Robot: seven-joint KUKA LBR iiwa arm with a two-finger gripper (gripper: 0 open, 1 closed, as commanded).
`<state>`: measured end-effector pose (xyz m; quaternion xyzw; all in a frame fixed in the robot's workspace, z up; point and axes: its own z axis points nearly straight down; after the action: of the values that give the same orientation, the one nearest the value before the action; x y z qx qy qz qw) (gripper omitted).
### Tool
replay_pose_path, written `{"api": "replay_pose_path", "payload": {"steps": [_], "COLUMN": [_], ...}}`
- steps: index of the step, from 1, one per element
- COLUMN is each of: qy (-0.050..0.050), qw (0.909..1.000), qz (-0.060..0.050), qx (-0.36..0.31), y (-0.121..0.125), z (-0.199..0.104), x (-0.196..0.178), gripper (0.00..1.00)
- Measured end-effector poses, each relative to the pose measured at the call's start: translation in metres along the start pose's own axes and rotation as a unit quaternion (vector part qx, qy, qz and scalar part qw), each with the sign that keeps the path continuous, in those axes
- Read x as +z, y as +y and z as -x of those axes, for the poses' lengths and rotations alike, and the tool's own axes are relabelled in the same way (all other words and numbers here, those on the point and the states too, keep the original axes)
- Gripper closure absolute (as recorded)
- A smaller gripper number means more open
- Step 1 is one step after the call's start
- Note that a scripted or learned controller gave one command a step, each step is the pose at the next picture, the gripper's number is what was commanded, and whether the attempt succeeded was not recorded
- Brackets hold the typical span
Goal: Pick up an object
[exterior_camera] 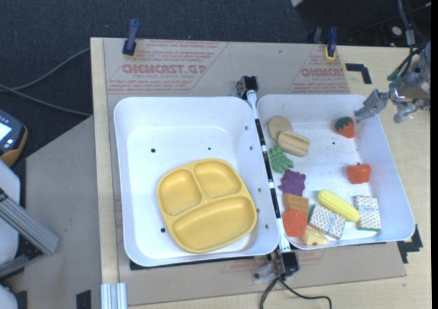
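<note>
right bin front: white shallow plastic bin on the table. Yellow toy corn cob lies on checkered blocks; orange toy pieces sit by the divider.
right bin middle: red toy pepper, purple toy grapes, green toy leaf.
right bin far: tan toy bread loaf just beside a beige round piece; small red toy strawberry near the back wall.
left bin: yellow three-compartment plastic tray.
my fingers: over the right bin's far right corner, just beside the strawberry, not touching. Can't tell how far apart; nothing visibly held.
</note>
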<state>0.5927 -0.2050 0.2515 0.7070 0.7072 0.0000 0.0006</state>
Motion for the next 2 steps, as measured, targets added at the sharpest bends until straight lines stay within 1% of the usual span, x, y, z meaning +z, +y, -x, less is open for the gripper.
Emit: {"api": "replay_pose_path", "payload": {"steps": [1,2], "qy": [0.004,0.0], "qw": [1.0,1.0], "qz": [0.0,0.002], "qx": [-0.002,-0.002], "y": [0.037,0.076], "z": [0.004,-0.021], "x": [0.17,0.166], "gripper": [0.0,0.0]}}
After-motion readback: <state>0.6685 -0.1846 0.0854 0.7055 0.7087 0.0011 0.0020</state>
